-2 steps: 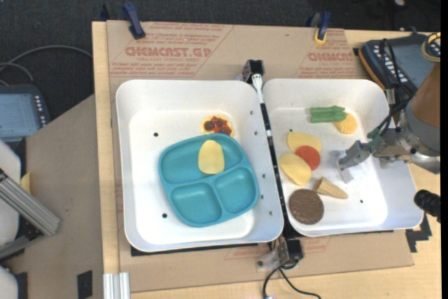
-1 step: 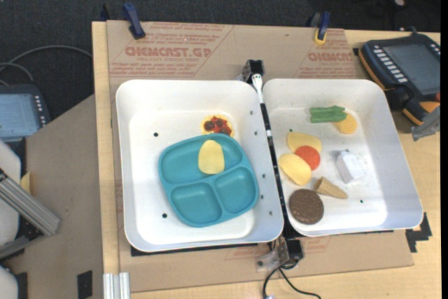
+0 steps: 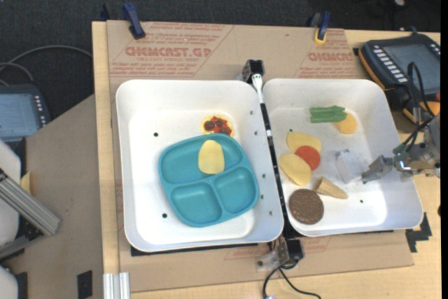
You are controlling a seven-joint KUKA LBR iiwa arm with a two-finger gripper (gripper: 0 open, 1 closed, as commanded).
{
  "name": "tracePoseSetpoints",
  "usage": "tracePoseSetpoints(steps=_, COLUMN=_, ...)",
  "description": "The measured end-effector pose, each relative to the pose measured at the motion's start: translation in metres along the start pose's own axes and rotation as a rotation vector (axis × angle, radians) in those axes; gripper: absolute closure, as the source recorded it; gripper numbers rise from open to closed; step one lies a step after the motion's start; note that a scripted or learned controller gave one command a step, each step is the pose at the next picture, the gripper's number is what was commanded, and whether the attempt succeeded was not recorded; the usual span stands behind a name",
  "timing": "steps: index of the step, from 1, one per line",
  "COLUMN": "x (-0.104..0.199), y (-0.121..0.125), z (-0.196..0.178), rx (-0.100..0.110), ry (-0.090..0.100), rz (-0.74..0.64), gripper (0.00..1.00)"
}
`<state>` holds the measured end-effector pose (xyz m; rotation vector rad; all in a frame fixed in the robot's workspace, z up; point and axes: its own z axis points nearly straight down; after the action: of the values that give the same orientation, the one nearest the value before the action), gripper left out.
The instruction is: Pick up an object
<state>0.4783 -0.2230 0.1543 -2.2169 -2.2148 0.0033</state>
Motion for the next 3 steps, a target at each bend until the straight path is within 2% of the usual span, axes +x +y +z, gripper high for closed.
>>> tracePoseSetpoints(steps=1, x=-0.001, y=0.001, z=-0.136, rx=-0.02, ry=-0.01, rz=-0.002, gripper=0.0)
tracePoseSetpoints(steps=2, x=0.022, y=-0.002, z=0.047, rx=0.006, ry=0.003, rz=-0.002, gripper=0.0)
tracePoseSetpoints(steps=3, x=0.017, y=0.002, z=-0.034, rx=-0.014, ry=-0.007, rz=-0.002, gripper=0.0)
